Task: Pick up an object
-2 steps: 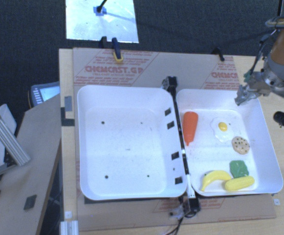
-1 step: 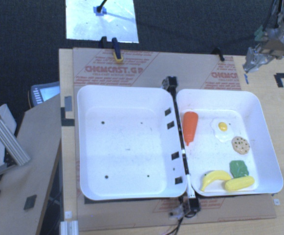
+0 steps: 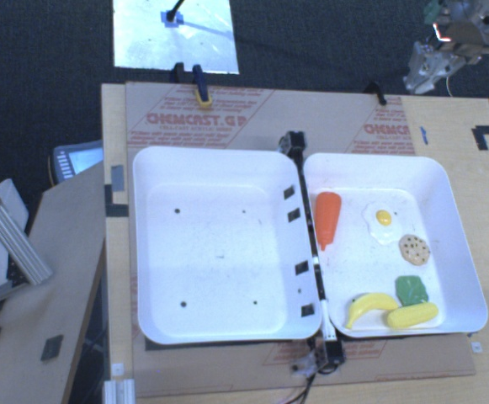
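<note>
Even, fairly bright overhead light covers the scene. The gripper [image 3: 421, 70], at the upper right, looks soft and slightly blurred, with a small bright glint just above it. Far to its left, a metal sheet [image 3: 175, 23] shines pale with glare. Below and left of the gripper, two white bins [image 3: 219, 162] are bright, nearly washed out, with faint shadows along their inner walls. The whole picture is grainy and low in detail.

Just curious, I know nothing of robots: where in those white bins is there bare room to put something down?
The left bin has bare floor wall to wall. In the right bin, food crowds the near half; the far strip behind the carrot and fried egg is free.
</note>
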You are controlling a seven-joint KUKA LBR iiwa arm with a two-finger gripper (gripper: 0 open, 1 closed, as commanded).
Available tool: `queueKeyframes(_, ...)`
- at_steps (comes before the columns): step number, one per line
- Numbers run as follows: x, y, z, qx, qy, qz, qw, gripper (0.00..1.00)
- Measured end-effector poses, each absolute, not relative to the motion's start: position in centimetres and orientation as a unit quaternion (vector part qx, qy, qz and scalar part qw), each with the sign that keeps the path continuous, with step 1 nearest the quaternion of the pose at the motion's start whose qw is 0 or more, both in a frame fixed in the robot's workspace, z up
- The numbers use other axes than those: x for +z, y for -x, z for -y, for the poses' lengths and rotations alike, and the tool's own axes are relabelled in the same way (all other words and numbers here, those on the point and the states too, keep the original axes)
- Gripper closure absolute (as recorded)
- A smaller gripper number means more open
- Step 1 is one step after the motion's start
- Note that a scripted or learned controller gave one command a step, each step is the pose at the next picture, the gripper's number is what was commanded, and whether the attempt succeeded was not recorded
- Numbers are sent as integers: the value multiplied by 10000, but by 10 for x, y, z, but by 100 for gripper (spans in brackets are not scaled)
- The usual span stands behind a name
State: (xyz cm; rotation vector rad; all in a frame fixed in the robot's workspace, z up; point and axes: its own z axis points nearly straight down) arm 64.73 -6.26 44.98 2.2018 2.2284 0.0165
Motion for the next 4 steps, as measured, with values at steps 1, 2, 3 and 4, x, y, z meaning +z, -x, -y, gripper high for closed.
queueKeyframes(1,542,-625,-24,62,-7023,-7119,37,100)
queueKeyframes(2,535,-611,-26,9,-7053,-7089,7,100)
queueKeyframes(3,535,-599,-29,7,-7055,-7088,6,100)
queueKeyframes(4,536,-562,-55,13,-7049,-7093,5,100)
